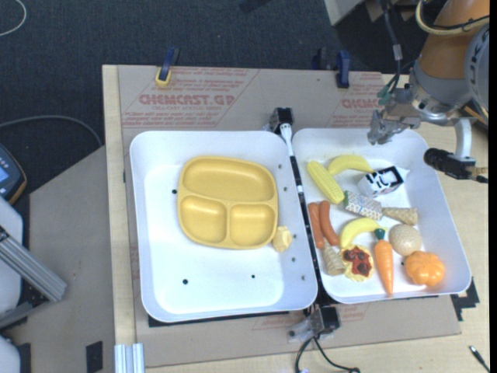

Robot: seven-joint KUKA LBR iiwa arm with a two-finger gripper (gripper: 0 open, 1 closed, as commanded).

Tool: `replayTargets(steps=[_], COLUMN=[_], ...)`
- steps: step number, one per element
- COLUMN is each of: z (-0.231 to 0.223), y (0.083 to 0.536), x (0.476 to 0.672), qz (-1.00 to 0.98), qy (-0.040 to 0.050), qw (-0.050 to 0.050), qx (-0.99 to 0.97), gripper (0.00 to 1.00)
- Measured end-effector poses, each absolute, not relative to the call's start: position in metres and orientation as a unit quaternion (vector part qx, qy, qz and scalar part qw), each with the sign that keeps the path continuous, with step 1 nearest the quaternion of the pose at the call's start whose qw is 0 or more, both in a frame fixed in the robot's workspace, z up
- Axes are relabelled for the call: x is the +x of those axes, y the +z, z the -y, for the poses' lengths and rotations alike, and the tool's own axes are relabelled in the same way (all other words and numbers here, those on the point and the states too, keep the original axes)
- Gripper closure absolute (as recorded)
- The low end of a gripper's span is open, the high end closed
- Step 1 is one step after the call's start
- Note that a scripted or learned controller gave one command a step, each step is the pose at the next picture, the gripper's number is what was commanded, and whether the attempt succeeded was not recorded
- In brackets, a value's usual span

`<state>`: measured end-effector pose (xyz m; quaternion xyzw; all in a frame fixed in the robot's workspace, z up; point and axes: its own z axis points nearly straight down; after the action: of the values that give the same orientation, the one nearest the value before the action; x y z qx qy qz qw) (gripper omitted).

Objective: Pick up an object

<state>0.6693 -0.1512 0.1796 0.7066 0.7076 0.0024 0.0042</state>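
Banana [351, 162] just below-left of fingers [386, 134], in right bin [450, 208]: light, stiff plastic, smooth and slippery by look; best pinched across curved middle. Fingers' state: cannot tell, nothing seen between them. Corn [324, 181] farther left, black-white block [382, 179] below.

My pincer [382, 133] looks dull grey metal. Both bins [155, 231] are smooth, glossy white plastic; the yellow tray [227, 202] is satiny plastic. The worktop [233, 92] is matt, printed cardboard.
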Motion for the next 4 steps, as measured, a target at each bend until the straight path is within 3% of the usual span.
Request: replayTargets(steps=[1, 3, 4], z=[0.151, 0.071, 0.031], y=[0.229, 0.243, 0.228], x=[0.671, 0.619, 0.587], qz=[-0.708, -0.708, -0.709], qy=[0.0019, -0.0003, -0.0012], qw=[0.004, -0.002, -0.003], qx=[0.707, 0.706, 0.706], gripper=[1.0, 1.0, 1.0])
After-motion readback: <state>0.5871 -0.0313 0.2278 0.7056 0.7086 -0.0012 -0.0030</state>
